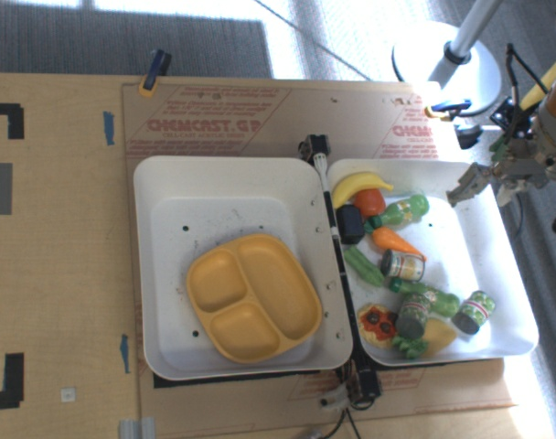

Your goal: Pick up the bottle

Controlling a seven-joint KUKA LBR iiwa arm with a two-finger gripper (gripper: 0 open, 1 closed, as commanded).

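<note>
A light green bottle (403, 211) with a printed label lies on its side in the right bin (497, 245), between a red tomato (370, 201) and an orange carrot (394, 240). A darker green bottle (435, 297) lies lower in the same bin. My gripper (480, 196) hangs over the bin's upper right part, to the right of the light green bottle and apart from it. Its fingers are spread, with nothing between them.
The right bin also holds a banana (357, 185), a black piece (349, 224), a jar (403, 265), a green vegetable (362, 266), small cans (475, 311) and a pizza slice (378, 324). A yellow divided plate (252, 296) lies in the left bin (168, 208).
</note>
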